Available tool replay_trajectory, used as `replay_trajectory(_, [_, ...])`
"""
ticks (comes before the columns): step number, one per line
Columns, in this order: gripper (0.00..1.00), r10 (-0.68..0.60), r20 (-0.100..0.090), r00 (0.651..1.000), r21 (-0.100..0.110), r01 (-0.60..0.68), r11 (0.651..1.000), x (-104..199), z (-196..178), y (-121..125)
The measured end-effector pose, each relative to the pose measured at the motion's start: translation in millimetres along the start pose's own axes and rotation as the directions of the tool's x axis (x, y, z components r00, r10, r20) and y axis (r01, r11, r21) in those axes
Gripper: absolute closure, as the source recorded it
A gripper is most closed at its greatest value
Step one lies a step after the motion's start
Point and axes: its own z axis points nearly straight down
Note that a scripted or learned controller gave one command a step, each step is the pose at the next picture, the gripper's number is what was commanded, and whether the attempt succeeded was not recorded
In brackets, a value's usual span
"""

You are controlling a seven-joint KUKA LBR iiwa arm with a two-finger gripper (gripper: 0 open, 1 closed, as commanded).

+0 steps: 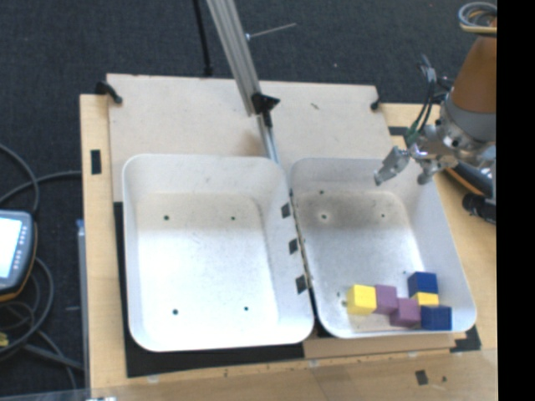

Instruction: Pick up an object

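Gripper over the far right corner of the right bin, fingers spread apart, nothing between them. Grey arm with orange band above, reaching in from the right. Blocks clustered in the near right corner of that bin, well apart from the gripper: yellow block leftmost, purple blocks just beside it, blue blocks at the right with a small yellow piece between them. Left bin alongside, on a wooden bench.
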Motion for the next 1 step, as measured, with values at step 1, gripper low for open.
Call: replay_trajectory(1, [0.00,0.001,-0.004,1.000,0.007,-0.001,1.000,36.7,107.5,-27.4])
